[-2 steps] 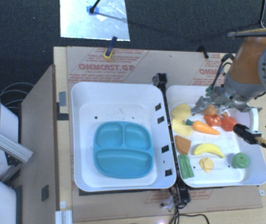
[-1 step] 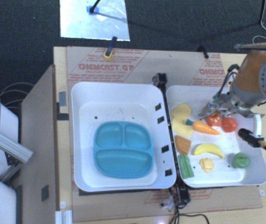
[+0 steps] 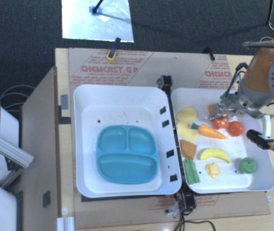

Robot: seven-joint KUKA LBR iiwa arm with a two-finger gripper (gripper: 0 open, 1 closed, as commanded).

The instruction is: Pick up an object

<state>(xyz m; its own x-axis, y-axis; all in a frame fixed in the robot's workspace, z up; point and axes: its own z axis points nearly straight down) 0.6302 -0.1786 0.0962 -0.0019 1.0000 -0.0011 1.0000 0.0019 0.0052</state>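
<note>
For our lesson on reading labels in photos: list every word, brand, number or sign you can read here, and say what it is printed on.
"CHEMCAST GP": red print on the brown board under the bins, behind the left bin.
The same red print behind the right bin, partly cut off, reads about "CHEMCAS".
Smaller red print beside both: too blurred to read.

Single fixed camera above bench (image 3: 127,64), slanted down, both bins (image 3: 86,143) framed.
</note>
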